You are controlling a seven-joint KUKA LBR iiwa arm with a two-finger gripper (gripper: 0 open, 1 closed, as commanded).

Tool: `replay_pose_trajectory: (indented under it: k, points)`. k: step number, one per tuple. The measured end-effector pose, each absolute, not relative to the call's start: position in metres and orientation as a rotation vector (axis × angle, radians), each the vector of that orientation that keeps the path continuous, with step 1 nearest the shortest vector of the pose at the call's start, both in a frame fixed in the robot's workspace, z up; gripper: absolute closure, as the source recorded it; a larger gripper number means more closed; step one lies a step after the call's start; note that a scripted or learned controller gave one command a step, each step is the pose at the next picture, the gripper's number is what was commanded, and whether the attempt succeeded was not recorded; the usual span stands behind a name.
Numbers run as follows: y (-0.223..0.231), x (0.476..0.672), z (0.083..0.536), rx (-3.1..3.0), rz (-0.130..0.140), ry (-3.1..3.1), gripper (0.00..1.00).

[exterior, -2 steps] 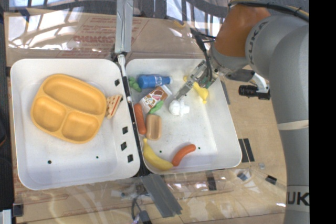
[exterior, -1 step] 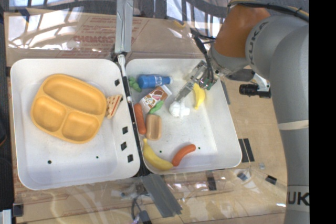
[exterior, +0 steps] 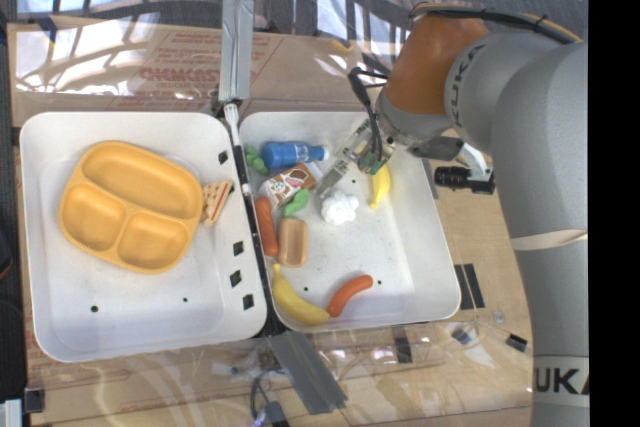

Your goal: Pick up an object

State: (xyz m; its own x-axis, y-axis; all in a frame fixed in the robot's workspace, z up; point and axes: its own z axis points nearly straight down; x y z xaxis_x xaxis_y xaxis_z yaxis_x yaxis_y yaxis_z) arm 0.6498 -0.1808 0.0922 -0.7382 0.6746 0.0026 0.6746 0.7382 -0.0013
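Plainly, "KUKA" lettering (exterior: 556, 381) on arm (exterior: 520, 105), right bin (exterior: 425, 260)

Pincer (exterior: 345, 165) low over right shallow white bin (exterior: 425, 265), above white crumpled lump (exterior: 340, 208); small yellow banana (exterior: 380, 184) beside. Orange compartment plate (exterior: 130, 205) in left white bin (exterior: 60, 315).

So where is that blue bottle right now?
The blue bottle lies in the right bin, near its top left corner, just above the small carton.

A yellow three-compartment plastic tray (exterior: 130, 205) lies in the left white bin (exterior: 60, 325). A small striped sandwich toy (exterior: 216, 201) touches the tray's right edge.
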Motion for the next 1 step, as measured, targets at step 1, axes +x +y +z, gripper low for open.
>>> replay_pose_trajectory:
  k: [1]
  points:
    - [-0.1152,0.6488,0.0920,-1.037,0.001,-2.963,0.00]
